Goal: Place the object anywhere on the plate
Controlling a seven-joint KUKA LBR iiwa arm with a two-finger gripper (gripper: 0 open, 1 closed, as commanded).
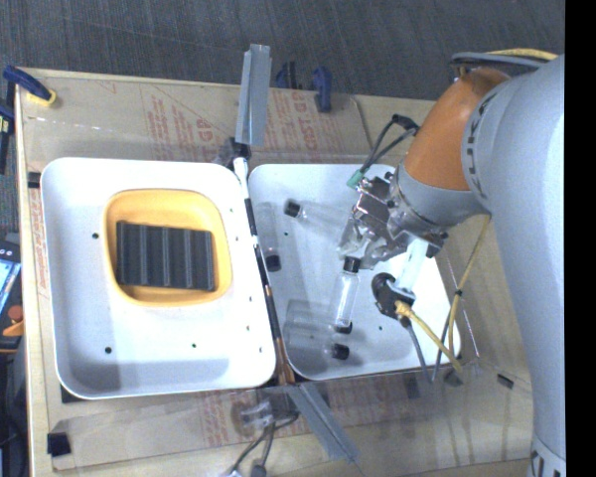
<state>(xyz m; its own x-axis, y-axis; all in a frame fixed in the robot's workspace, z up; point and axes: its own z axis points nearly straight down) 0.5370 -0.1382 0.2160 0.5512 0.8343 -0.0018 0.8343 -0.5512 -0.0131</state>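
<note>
A yellow plate (169,207) with a dark ridged centre lies in the left white bin (70,336). My gripper (361,244) hangs over the middle of the right bin (308,366). A clear tube with black caps (345,301) stretches from just under the gripper's tip towards the bin's front. Its upper cap meets the gripper's tip, and whether it is gripped is hidden.
Another clear tube with a black cap (308,214) lies at the back left of the right bin. A small capped piece (339,350) sits near the front wall, and a black cap (272,262) lies by the left wall. Cables (432,331) trail from the wrist over the bin's right side.
</note>
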